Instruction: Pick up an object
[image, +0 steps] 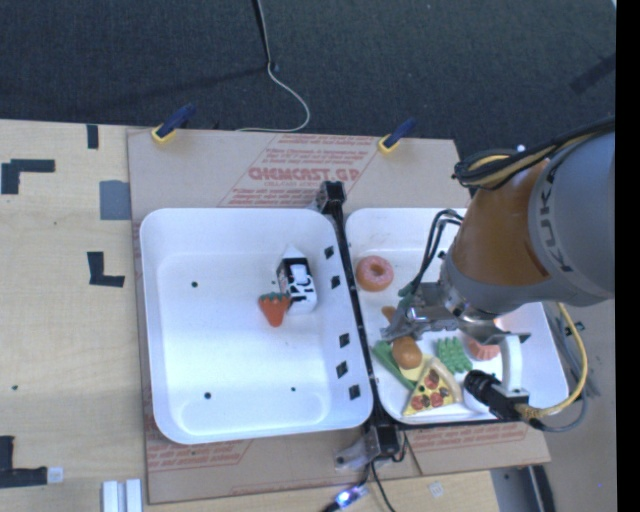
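Hovering low over the right white bin (560, 375), the tool (412, 318) seems mid-approach — its grip I cannot tell. Nearest, at lower right of frame, lies a triangular pizza-slice toy (433, 388); beyond it a small brown round toy (406, 351); farther up, a pink ring doughnut (375, 273) — descent comes next.

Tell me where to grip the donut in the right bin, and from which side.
Judging by its pose, come straight down on the donut. It lies flat on the right bin floor, apart from the toys nearer the arm. Close across the ring's outer rim, or with one finger in the hole. The divider is close, so align the fingers parallel to it.
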